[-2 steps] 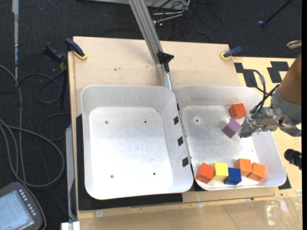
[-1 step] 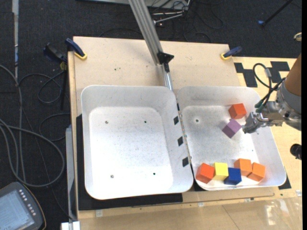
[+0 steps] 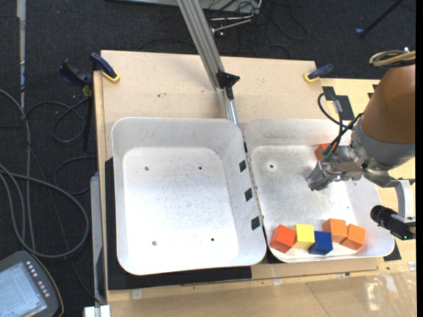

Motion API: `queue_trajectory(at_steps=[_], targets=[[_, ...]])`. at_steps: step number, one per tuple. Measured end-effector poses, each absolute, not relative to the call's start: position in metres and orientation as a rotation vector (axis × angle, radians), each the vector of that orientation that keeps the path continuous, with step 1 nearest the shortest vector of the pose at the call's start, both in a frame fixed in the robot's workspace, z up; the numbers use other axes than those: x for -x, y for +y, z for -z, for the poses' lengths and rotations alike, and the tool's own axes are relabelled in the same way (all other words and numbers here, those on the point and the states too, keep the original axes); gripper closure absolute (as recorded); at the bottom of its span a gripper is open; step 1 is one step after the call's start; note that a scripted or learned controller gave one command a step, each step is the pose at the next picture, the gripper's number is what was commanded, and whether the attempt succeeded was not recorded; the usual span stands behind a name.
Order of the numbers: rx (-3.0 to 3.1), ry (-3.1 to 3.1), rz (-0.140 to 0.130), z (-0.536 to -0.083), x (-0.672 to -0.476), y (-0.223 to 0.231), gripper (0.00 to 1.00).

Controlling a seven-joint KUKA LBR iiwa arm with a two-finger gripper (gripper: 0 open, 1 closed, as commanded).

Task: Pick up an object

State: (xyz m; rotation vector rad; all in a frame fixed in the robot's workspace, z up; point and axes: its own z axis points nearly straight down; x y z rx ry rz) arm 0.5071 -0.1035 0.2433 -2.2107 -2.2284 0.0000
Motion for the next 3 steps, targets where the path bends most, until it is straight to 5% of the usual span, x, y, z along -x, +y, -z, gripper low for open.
queue_trajectory(at_steps=[3], targets=[[2.210,-2.229,0.000,-0.238,-0.497,0.052,1.00]])
